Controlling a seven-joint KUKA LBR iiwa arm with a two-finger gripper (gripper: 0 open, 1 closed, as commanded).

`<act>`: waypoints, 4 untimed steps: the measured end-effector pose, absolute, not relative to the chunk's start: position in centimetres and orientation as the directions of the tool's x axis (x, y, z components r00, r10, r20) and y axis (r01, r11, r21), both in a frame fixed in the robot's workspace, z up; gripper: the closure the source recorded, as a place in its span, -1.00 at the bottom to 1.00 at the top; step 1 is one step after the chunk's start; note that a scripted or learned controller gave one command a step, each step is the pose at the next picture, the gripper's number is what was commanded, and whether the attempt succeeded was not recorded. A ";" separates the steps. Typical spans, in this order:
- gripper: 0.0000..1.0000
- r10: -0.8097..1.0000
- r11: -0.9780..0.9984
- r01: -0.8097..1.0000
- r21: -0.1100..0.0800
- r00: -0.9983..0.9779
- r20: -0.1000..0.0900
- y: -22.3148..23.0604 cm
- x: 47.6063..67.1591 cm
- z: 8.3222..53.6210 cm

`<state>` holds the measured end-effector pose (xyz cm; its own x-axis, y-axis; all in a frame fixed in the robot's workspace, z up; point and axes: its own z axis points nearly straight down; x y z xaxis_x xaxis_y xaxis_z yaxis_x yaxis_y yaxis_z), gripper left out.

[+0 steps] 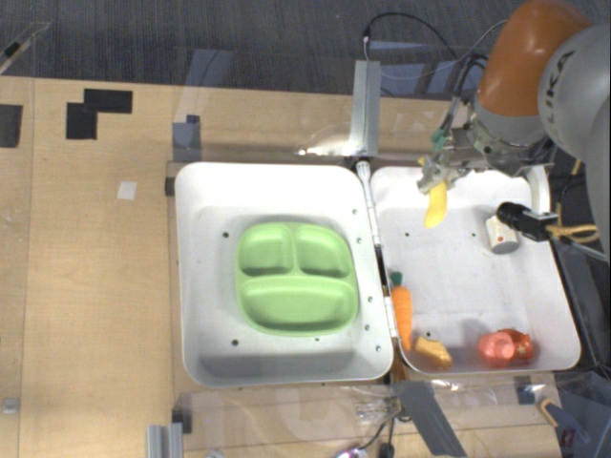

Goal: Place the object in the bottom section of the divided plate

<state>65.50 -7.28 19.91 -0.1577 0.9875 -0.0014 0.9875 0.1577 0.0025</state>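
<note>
A green divided plate (pixel 294 277) lies in the left bin (pixel 205 218), with two small sections at the far side and one wide section nearest the front. Over the far left part of the right bin (pixel 544 294), my gripper (pixel 435 181) is shut on the upper end of a small yellow banana (pixel 435 208). The banana hangs down from the fingers. It is to the right of the plate, past the wall between the bins.
In the right bin an orange carrot (pixel 403 315) lies along the left wall. A yellow-orange piece (pixel 431 352) sits at the front left corner and a red fruit (pixel 504 347) near the front right. A metal post (pixel 367 103) stands behind the bins.
</note>
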 end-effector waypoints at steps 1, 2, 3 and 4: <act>1.00 0.987 0.162 0.987 0.000 -0.162 0.001 0.6 62.7 18.2; 1.00 0.858 0.513 0.858 0.001 -0.513 0.001 5.5 55.8 18.2; 1.00 0.868 0.497 0.868 -0.001 -0.497 0.001 9.6 49.4 18.2; 1.00 0.628 0.779 0.628 0.003 -0.779 -0.001 13.0 58.2 24.3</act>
